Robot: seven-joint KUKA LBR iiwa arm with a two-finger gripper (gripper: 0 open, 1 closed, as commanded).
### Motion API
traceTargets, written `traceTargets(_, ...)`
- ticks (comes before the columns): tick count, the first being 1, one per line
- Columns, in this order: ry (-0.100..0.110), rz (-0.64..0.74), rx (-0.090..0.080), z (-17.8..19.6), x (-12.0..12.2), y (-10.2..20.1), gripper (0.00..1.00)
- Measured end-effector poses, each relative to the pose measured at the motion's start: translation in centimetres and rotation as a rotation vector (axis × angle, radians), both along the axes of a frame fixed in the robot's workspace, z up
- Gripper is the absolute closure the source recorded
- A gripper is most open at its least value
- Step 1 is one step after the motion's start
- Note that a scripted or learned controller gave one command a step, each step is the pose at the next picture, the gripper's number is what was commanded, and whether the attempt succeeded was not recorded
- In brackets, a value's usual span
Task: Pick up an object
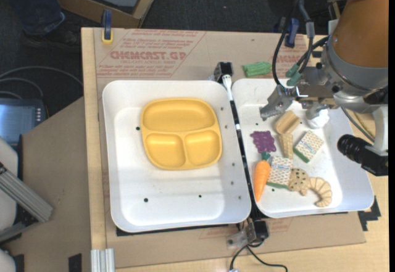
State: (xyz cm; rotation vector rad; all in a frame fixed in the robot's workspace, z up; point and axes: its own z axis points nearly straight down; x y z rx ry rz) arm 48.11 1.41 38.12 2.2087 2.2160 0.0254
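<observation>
The surface [154, 58] is a brown board printed in red, where "CHEMCAST G.P" can be read; the smaller lines under it are too fine to make out. Two shallow white bins lie on it side by side. The left bin [123, 190] carries a yellow divided plate [181, 132] with one long compartment and two smaller ones.

The arm [364, 24], grey with an orange band, comes in from the right and is cut off by the top and right edges. It hangs over the back of the right bin [349, 200] and hides part of that bin's far wall.

The claw [295, 103] sits low over the right bin's upper middle, just above a tan block [286, 123]. Whether its fingers are spread or closed cannot be told; nothing shows between them.

The food toys cluster in the right bin's middle and front:
- an orange carrot [261, 177] with a green top, by the left wall
- a croissant [321, 190] near the front
- a green-and-white packet [308, 145], its print unreadable
- a patterned packet [281, 169], also unreadable
- a purple grape bunch [263, 140]
- a spotted cookie [299, 181]

A green piece [257, 69] lies on the board behind the right bin.
</observation>
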Motion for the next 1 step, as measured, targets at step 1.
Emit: traceTargets(1, 0.004, -0.01, -0.005, 9.9, -0.12, -6.96, 0.0)
